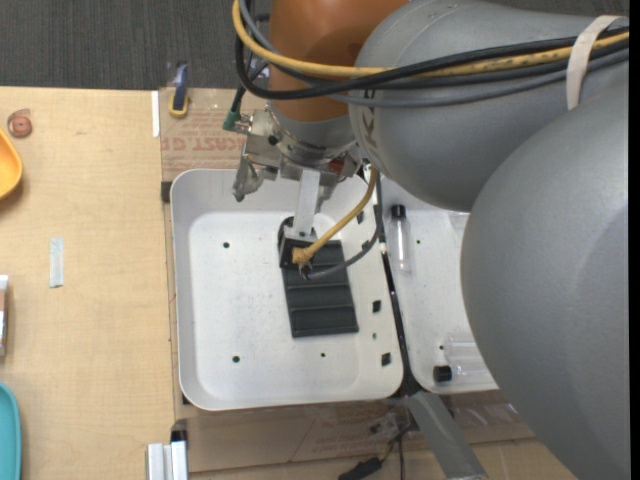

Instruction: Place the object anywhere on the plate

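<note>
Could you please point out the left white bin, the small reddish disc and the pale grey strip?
Shallow white left bin [225, 308]: camera view, bare floor.
Small reddish round disc [18, 123]: camera view, its centre.
Pale grey strip [56, 263]: camera view, its middle.

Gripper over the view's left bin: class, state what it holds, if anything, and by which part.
Cannot be told. The gripper hangs over the left bin, mostly covered by the arm's wrist; no held object can be made out.

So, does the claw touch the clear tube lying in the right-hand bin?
Apart. The camera view shows the claw at the far edge of the left-hand bin, while the clear tube lies well aside, past that bin's wall.
</note>
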Robot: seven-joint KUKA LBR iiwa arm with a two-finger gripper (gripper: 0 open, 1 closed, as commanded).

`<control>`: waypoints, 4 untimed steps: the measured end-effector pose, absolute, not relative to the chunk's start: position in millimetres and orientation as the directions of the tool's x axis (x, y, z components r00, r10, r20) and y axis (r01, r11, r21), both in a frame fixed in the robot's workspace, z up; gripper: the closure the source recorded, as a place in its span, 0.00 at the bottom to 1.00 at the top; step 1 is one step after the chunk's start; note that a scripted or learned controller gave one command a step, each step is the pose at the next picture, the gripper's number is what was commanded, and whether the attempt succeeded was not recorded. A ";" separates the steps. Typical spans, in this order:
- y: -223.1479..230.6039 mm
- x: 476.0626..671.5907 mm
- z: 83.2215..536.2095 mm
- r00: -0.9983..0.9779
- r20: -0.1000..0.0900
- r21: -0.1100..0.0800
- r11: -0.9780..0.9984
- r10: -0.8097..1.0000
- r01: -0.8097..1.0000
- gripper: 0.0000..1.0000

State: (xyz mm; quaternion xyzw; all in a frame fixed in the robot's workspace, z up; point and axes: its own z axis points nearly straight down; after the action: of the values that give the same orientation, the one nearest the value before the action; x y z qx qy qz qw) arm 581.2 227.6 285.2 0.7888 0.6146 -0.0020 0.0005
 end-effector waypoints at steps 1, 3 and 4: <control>226.6 581.5 292.6 0.244 -0.008 -0.004 -0.245 0.970 0.970 1.00; 227.2 595.5 245.8 -0.073 -0.003 -0.004 0.073 0.997 0.997 0.00; 225.1 596.2 253.2 -0.069 -0.005 -0.007 0.069 0.998 0.998 1.00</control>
State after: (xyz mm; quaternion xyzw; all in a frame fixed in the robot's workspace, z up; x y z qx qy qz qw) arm 596.2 225.1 253.2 0.6822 0.7312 -0.0043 -0.0005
